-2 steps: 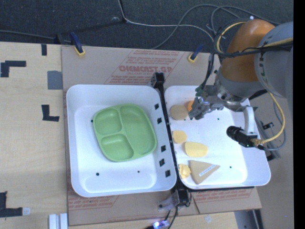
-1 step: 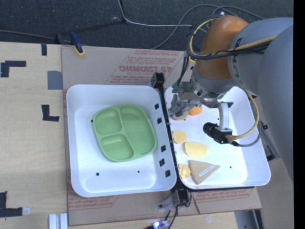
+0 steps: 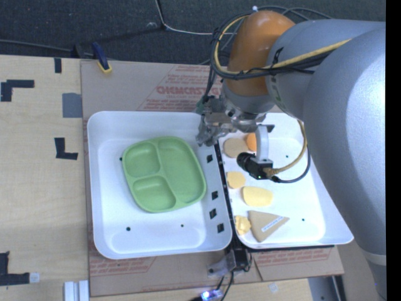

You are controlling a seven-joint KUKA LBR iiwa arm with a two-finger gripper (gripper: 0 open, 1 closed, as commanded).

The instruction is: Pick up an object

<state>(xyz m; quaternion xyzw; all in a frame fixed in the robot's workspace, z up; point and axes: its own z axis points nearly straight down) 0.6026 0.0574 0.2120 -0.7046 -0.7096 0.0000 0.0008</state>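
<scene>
Over the bins' shared rim [image 3: 218, 168], arm [image 3: 326, 93] bent steeply down, pincer [image 3: 210, 130] seemingly low, spread unreadable.

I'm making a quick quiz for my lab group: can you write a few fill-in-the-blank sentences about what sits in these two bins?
1. The green divided plate lies in the ____ bin.
2. The plate has ____ compartments.
3. The tan wedge-shaped piece lies in the ____ bin, near its front edge.
4. The arm's band above the hand is ____.

Missing words: left; three; right; orange
</scene>
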